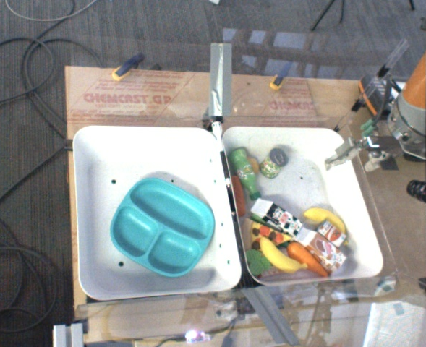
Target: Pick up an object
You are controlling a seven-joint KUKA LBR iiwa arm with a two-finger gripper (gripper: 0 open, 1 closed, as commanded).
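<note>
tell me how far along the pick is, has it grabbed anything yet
Done: little that shows. The gripper hangs over the right bin's upper right corner with nothing visible between its fingers. In hand: it sits above bare bin floor, apart from the objects. Left: the whole pick. The bananas, carrot and green bottle all lie in the bin, and the teal tray lies in the left bin.

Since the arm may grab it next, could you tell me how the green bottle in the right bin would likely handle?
The green bottle lies on its side, so its rounded body would probably roll if nudged. It looks like smooth plastic, so possibly slippery. It rests by the bin wall, which may crowd the end effector.
</note>
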